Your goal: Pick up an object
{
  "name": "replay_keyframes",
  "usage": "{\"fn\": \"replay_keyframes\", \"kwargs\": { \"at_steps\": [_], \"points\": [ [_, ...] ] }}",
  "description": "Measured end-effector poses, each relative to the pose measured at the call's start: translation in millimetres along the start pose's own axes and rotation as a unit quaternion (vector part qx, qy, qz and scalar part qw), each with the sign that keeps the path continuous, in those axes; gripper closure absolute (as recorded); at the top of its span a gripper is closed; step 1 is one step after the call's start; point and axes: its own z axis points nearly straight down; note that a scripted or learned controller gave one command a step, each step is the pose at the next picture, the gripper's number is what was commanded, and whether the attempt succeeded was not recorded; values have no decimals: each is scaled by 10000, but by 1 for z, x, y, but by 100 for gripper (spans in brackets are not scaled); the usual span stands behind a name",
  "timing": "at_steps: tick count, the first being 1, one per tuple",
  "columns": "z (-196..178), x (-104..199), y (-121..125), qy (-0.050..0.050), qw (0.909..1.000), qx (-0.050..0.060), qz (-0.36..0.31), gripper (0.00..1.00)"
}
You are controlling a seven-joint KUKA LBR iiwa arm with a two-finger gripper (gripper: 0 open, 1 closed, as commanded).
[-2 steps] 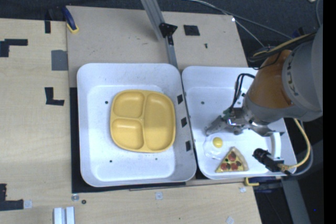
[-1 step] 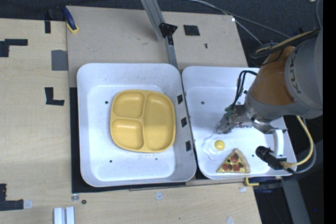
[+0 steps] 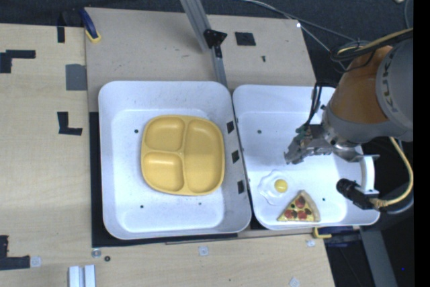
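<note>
Camera view: hand [image 3: 297, 150] low over right bin [image 3: 269, 107], above fried egg [image 3: 275, 185]; grip state unreadable.

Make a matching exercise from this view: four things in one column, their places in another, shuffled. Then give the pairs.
Things:
1. tray
2. egg
3. pizza slice
4. gripper

Places:
A. right bin, near corner
B. left bin, middle
C. above the right bin's floor, beyond the egg
D. right bin, beside the divider

Pairs: 1-B, 2-D, 3-A, 4-C

A divided plate [image 3: 182, 154] lies in the left bin [image 3: 114, 144]; an egg [image 3: 275, 186] and, seemingly touching it, a pizza slice [image 3: 299, 208] lie in the right bin [image 3: 269, 104].
</note>
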Motion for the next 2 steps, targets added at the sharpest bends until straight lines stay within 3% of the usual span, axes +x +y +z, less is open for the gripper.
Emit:
{"fn": "replay_keyframes", "kwargs": {
  "at_steps": [2],
  "points": [
    [-89, 4, -4, -2, 10000, -8, 1, 100]
  ]
}}
